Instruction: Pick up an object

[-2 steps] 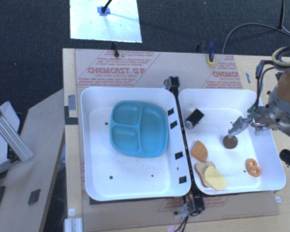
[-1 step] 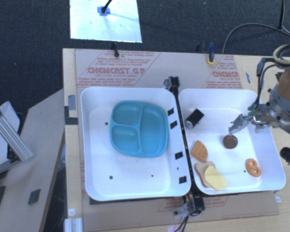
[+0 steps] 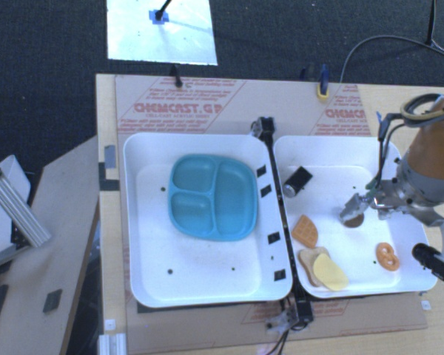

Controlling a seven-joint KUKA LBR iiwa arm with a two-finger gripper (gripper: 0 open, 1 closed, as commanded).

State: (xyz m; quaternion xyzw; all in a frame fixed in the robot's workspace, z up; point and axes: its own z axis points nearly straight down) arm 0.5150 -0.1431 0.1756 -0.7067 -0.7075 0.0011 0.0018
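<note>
So the arm [image 3: 429,154] came in from the right side and had its end effector [image 3: 353,214] down inside the right bin [image 3: 333,157], roughly in the middle of it. Honestly couldn't tell how far apart it was: the tip was just a greyish blob from this angle, with a small dark brownish patch right under it that might've been an object or just shadow. Nothing visibly gripped.

Stuff lying in the right bin: a black block-ish thing [image 3: 298,180] near the divider at the upper left, a waffle-looking orange piece [image 3: 305,230] below that, a yellow oval piece [image 3: 329,272] resting on a tan slice [image 3: 309,258] at the front edge, and a little orange pretzel [image 3: 387,256] over toward the right front. The pretzel and the waffle were both near the end effector but apart from it, one on either side and a bit closer to the front.

The left bin [image 3: 152,272] had a blue divided plate [image 3: 212,197] sitting flat in it, more or less centred. Both bins sat side by side on a cardboard-covered worktop [image 3: 207,102] with red CHEMCAST printing on it.
</note>
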